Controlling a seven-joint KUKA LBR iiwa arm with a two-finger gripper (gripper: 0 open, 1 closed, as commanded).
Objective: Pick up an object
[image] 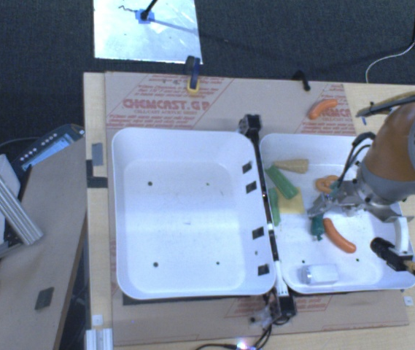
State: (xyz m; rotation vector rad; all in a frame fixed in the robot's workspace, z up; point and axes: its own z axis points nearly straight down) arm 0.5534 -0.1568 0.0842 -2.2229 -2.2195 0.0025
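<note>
My gripper (325, 207) is low over the middle of the right bin (367, 279), on the grey arm with its orange band (400, 148) coming in from the right. Just below it lie a small teal object (316, 228) and an orange sausage-shaped piece (340, 235). Left of the gripper are a yellow sponge (290, 204) and a green block (283, 182), with a tan corn-like piece (291, 166) behind them. Another orange piece (327, 183) sits just behind the gripper. A pale clear object (318, 273) rests near the bin's front wall.
The left bin (130, 195) stands beside the right one, with black clips (254, 188) along the shared rim. An orange piece (323, 109) lies on the board behind the right bin. A yellow clamp (192, 75) is at the back edge.
</note>
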